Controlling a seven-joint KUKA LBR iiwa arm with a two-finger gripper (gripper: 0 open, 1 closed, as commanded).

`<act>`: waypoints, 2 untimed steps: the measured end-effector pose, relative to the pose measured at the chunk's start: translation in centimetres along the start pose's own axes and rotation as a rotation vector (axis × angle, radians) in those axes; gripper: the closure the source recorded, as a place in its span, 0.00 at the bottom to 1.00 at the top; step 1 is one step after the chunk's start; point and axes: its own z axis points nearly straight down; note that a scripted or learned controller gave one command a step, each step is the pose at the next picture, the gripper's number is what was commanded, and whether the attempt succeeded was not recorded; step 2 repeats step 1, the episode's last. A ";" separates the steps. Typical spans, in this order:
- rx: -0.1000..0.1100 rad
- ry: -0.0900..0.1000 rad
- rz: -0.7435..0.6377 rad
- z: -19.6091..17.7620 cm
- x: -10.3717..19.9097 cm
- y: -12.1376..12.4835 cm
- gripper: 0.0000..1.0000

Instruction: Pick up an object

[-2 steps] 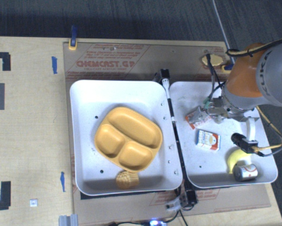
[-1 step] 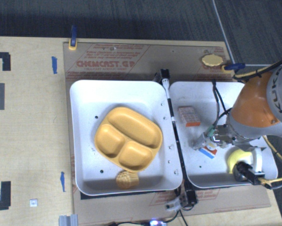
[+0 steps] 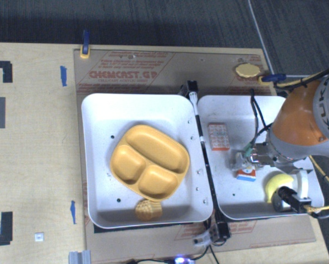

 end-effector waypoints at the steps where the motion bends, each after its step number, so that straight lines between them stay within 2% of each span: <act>1: 0.006 0.003 -0.003 -8.9 7.1 -2.1 1.00; 2: 0.006 0.003 -0.003 -8.9 7.1 -2.1 1.00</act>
